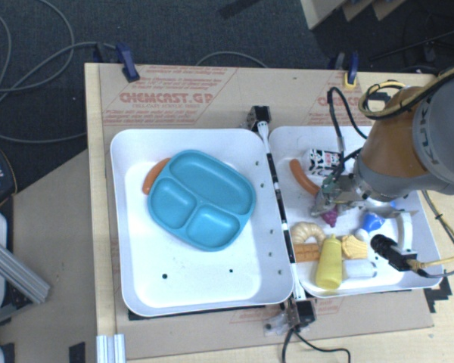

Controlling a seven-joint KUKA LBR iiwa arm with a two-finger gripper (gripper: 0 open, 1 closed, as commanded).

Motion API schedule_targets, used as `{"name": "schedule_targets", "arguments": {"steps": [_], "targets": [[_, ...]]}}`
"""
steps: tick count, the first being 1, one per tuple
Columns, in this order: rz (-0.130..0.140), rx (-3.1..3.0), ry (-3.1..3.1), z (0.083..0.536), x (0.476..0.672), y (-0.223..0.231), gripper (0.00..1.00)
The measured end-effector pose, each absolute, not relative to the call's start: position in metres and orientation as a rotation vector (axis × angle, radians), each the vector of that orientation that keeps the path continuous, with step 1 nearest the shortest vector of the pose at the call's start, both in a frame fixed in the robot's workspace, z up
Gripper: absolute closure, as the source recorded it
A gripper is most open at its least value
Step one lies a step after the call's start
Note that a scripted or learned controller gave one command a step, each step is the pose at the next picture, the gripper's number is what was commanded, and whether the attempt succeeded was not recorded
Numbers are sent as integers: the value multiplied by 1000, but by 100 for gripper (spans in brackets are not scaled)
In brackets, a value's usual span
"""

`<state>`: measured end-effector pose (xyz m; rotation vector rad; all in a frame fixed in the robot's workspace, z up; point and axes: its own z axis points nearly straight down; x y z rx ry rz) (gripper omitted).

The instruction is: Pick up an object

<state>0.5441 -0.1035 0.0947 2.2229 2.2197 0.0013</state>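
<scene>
Camera view has the claw [334, 195] down in the right bin [284, 138], can't tell its state, right above a small purple toy [331, 218] near the hotdog [303, 175]; looks light and stiff, so I'd pinch its middle.

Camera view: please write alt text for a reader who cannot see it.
A grey robot arm with an orange band lowers its tool into the right white bin, among small toy foods such as a yellow plastic bottle and an orange sausage. In the left white bin, a blue three-compartment plastic plate partly covers another orange sausage.
</scene>
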Motion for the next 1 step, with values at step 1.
{"name": "schedule_targets", "arguments": {"steps": [1], "targets": [[17, 2204, 2227, 191, 595, -26, 100]]}}
